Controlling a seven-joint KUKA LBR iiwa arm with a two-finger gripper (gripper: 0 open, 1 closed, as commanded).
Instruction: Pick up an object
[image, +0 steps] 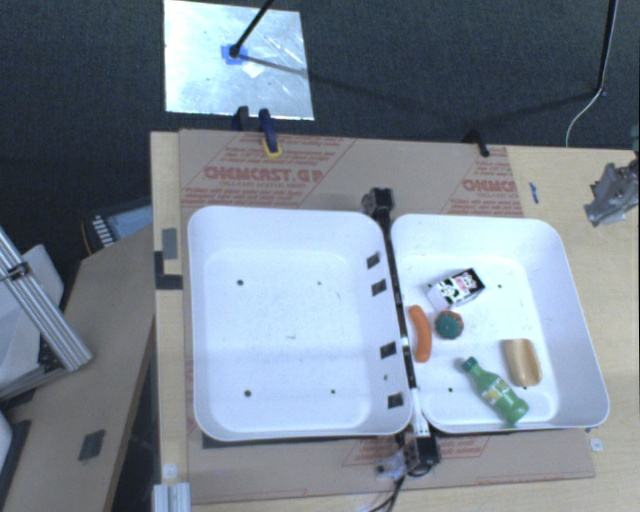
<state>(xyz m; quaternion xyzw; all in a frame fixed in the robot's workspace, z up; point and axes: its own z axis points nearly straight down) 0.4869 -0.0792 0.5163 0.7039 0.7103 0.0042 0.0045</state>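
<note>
camera view: gripper (612, 195) at frame's 3 o'clock edge, outside the right bin (560, 260), jaw state cannot tell | green bottle (495, 390) in that bin, cap toward 10 o'clock | bread roll (521, 361) at its 2 o'clock | orange sausage (421, 333), green ball (449, 323), small carton (456, 287) toward 11 | left bin (290, 320)

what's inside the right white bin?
Five things lie in the right shallow white bin: a small black-and-white carton, an orange sausage-shaped toy, a round green-and-red ball, a green plastic bottle and a tan bread roll. Whatever lies beneath them is covered.
</note>
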